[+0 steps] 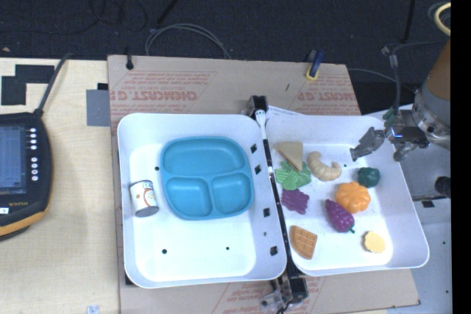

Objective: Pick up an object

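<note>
My gripper [378,152] hangs over the right bin's [412,232] far right corner, open with nothing between its fingers. Just below it lies a dark green toy [367,176]. Toy food is scattered across this bin: a cheese wedge [291,154], a pale croissant [324,167], a green leafy piece [293,177], a small purple piece [294,200], an orange pepper [352,196], purple grapes [338,216], a waffle [303,241] and a yellow slice [374,241].
The left bin [140,246] holds a blue divided plate [206,176] and a small can [144,198] lying beside it. A teach pendant [18,165] rests on the bench at far left. A blue clip [314,64] sits on the cardboard behind the bins.
</note>
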Available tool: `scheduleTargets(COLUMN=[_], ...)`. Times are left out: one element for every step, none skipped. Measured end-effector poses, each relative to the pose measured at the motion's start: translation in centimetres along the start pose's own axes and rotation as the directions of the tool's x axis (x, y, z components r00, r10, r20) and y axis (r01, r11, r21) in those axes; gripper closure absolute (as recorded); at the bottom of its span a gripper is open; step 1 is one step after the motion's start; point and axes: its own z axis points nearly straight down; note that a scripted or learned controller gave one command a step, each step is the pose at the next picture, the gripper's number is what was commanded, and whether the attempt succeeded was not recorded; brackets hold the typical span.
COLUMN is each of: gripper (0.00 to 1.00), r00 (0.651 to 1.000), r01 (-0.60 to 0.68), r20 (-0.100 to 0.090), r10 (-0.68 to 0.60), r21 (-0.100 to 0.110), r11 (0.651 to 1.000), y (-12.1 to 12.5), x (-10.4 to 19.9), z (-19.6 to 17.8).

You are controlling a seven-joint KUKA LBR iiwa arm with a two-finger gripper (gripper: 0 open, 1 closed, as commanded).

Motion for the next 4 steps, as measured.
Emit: scheduleTargets(gripper=[0.00,0.00,1.00,1.00], r00=[1.000,1.000,1.000,1.000], r01=[-0.002,0.004,-0.002,0.009], r20=[-0.001,-0.002,-0.002,-0.002], r10=[0.002,-0.004,0.002,-0.009], r21=[0.004,-0.001,0.004,-0.010], r11=[1.000,1.000,1.000,1.000], y=[-4.6,-0.4,-0.7,3.6], x=[-0.9,2.2,1.9,10.2], z=[17.7,17.2,16.2,6.5])
